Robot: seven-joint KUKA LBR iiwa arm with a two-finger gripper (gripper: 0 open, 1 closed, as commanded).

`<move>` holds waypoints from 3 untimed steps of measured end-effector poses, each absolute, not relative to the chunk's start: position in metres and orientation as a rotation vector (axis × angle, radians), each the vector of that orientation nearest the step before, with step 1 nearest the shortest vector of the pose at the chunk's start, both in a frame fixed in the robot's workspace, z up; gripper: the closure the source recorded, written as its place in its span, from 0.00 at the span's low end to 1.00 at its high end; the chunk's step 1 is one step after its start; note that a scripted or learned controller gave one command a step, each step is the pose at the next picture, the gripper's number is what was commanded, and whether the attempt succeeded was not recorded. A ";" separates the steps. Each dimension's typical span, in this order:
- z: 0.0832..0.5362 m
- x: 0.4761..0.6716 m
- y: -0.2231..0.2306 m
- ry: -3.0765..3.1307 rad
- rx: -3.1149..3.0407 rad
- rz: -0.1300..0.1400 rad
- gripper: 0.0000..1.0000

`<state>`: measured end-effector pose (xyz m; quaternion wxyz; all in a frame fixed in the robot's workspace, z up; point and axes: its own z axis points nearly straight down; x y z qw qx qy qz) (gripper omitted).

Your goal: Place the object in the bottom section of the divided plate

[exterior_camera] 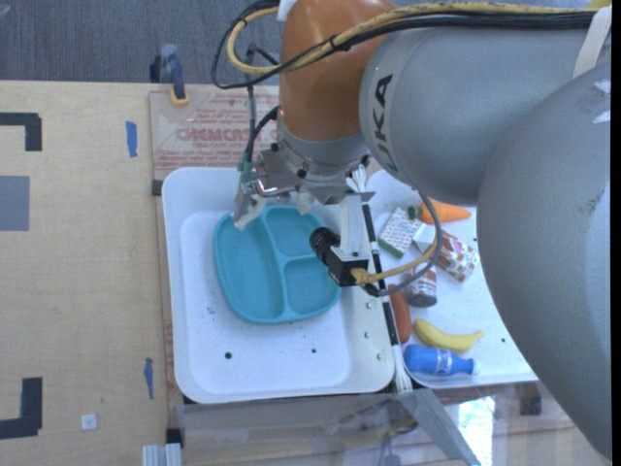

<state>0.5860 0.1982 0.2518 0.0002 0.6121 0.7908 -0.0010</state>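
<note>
Robot lab or test cell; plywood bench (78,260) with blue tape marks (131,139) and black corner markers (24,129), grey industrial arm (466,115) trailing yellow cables (485,13), two white bins (194,357) of toy food props.

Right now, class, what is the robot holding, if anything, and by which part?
It cannot be told: the gripper hangs over the blue plate's top edge, its tip hidden by the arm.

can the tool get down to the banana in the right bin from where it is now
Probably yes, after some travel. The tool sits over the top edge of the blue divided plate in the left bin. The banana lies in the right bin, uncovered, with a blue bottle close beside it.
</note>
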 end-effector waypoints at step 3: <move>0.144 0.623 0.128 2.929 1.128 0.002 1.00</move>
